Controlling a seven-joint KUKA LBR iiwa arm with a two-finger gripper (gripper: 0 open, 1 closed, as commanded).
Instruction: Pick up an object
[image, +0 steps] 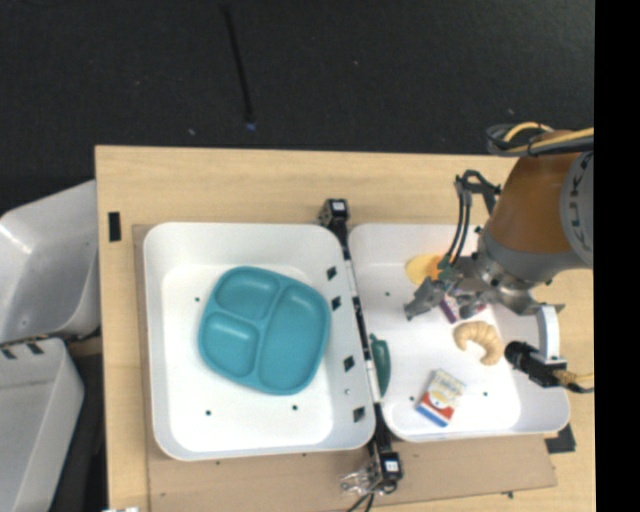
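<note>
Small red-and-white carton (440, 396), print unreadable, croissant (480, 338) nearby, hand (437, 299) above

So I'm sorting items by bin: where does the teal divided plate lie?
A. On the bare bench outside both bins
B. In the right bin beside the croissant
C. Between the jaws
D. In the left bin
D: the teal divided plate lies flat inside the left bin, while the croissant sits across the divider in the right bin.
</note>
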